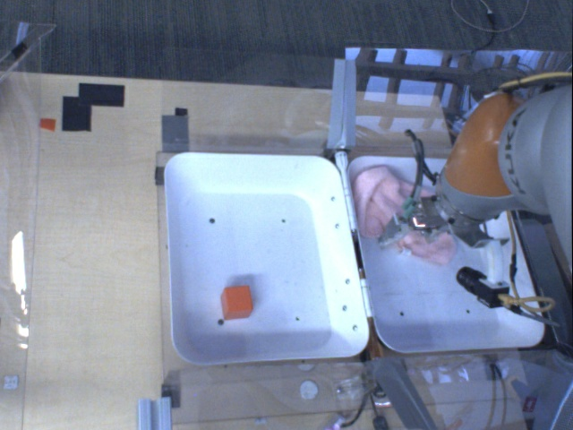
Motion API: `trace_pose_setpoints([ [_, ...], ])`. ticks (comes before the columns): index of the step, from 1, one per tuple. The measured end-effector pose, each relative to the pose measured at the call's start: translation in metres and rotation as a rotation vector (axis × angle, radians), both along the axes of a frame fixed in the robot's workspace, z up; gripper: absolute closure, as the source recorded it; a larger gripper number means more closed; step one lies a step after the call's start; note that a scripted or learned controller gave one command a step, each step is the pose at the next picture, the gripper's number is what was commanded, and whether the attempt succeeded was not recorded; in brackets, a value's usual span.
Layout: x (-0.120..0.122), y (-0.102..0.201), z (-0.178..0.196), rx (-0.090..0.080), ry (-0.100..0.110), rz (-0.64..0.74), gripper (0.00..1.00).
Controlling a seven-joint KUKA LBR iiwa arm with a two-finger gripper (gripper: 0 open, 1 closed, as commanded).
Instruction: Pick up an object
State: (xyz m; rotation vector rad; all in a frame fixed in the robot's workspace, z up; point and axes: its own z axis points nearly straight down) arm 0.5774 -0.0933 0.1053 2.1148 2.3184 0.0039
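While I watch from above, I see the arm [519,150] reaching from the right side of the frame into the right bin [466,325]. Its gripper [414,226] is low over a pink soft object [394,209] in the upper part of this bin, touching it or very near. I cannot tell how the gripper is set. An orange block [237,302] lies in the left bin [260,191], lower left part, well apart from the gripper.

A small orange cube [237,302] sits flat at seven o'clock in my left-hand white bin. A crumpled pink cloth [380,200] lies at eleven o'clock in the right one.
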Motion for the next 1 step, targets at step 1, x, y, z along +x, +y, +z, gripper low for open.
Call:
trace_pose_setpoints([
  [1,0.0173,0.0035,-0.0149,-0.004,-0.009,0.201,0.0],
])
